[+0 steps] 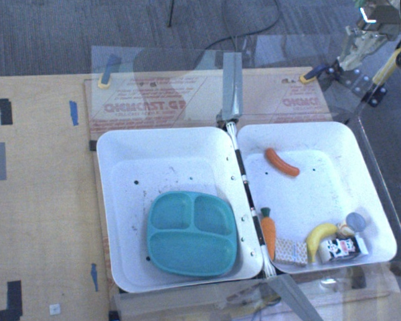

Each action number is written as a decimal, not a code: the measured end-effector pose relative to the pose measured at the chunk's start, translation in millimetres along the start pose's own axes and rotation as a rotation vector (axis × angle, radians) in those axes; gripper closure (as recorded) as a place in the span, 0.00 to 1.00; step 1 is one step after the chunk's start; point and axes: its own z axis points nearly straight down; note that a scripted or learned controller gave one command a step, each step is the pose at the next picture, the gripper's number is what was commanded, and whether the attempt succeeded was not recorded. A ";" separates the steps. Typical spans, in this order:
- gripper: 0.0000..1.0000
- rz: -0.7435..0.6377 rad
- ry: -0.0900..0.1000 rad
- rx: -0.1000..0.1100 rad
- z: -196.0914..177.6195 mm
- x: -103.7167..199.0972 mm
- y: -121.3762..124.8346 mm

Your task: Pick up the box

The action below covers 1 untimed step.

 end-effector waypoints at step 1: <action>1.00 -0.032 0.000 0.001 0.4 89.8 4.7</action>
